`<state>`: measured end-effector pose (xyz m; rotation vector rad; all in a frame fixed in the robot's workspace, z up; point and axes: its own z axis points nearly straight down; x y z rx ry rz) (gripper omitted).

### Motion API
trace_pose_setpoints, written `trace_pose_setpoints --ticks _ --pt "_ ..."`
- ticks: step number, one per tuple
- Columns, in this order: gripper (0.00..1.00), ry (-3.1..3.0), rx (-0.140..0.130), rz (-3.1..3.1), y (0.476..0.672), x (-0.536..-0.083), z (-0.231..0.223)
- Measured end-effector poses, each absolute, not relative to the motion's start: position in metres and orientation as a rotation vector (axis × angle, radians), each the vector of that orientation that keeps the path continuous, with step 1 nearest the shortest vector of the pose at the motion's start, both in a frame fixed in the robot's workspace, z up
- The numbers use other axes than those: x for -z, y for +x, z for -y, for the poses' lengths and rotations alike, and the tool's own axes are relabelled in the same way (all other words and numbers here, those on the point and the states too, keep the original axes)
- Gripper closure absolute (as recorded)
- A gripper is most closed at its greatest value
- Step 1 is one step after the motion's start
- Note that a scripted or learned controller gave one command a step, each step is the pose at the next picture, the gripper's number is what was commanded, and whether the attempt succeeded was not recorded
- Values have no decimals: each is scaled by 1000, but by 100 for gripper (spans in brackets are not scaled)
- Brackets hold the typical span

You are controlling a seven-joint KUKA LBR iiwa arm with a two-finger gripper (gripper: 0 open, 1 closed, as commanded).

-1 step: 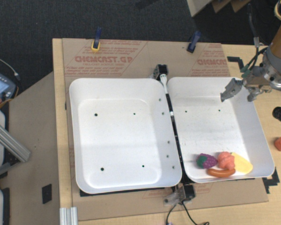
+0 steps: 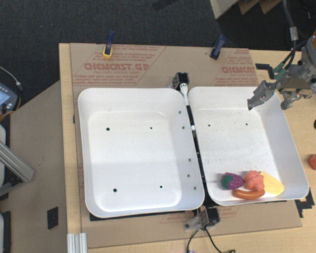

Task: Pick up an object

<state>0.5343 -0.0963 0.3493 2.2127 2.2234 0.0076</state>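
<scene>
Several small toys lie in the near right corner of the right bin (image 2: 237,101): a purple grape-like piece (image 2: 232,181), a pink lump (image 2: 254,179), a yellow piece (image 2: 274,185) and an orange-red sausage shape (image 2: 248,194). They touch one another. My gripper (image 2: 274,98) hangs over the far right corner of that bin, well away from the toys. Its two grey fingers (image 2: 258,95) are spread apart, open, with nothing between them.
The left bin (image 2: 89,141) sits beside the right one, with a black strip (image 2: 192,133) between them. A small orange object (image 2: 315,161) lies on the bench outside the right bin. Two clamps, one yellow and blue (image 2: 108,45) and one blue (image 2: 218,46), hold the cardboard at the far edge.
</scene>
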Motion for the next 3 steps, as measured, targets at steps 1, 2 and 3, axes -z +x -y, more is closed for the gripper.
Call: trace_pose_setpoints --ticks 1,2,3 --pt "0 2218 -1 -2221 482 -401 81" --pt "0 2212 -9 -2222 480 -448 40" --pt "100 2217 -5 -2217 481 -456 43"
